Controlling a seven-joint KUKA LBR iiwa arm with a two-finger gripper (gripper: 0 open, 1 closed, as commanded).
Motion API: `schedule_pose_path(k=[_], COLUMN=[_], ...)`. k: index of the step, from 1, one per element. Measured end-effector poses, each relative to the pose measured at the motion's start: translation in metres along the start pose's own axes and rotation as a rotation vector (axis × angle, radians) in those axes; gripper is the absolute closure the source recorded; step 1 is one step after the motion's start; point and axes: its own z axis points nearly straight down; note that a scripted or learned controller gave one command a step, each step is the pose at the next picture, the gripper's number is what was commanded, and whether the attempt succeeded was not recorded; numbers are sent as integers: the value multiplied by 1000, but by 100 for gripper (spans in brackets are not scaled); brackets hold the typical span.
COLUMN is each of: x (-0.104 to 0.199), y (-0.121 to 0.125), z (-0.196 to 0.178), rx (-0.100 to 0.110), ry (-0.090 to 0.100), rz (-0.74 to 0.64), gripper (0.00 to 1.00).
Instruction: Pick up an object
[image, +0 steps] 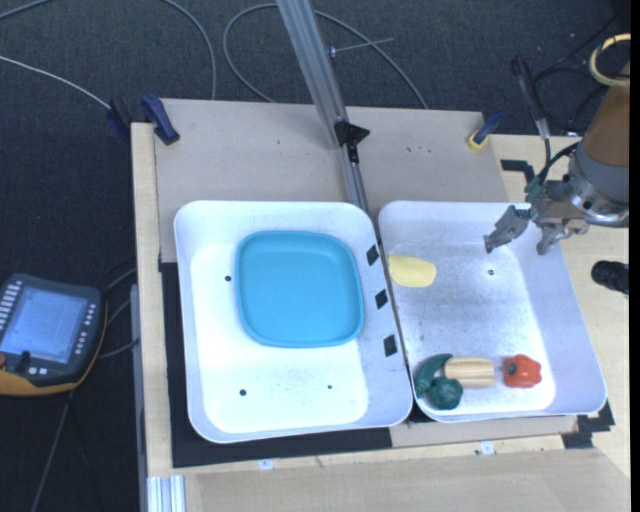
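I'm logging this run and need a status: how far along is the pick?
Nothing looks picked yet. The gripper hangs over the right bin's upper right part, fingers spread with nothing between them. The yellow piece lies by the bin's left wall; the green item, tan cylinder and red pepper sit along its near edge. Reaching, gripping and lifting are all left.

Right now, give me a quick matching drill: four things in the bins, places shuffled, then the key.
Things:
1. blue plate
2. yellow piece
3. red pepper
4. tool

Places:
A. right bin's near right corner
B. above the right bin's far right part, holding nothing
C. middle of the left bin
D. right bin, by its left wall

Pairs: 1-C, 2-D, 3-A, 4-B
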Motion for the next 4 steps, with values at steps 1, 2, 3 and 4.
schedule_pose_path(k=[1,2,3,4], x=[-1,5,4,9], y=[5,5,6,7], z=[42,103,89,27], rx=[0,3,-3,-6], ry=[0,1,0,-1], rz=[0,0,0,0], gripper=[0,0,100,100])
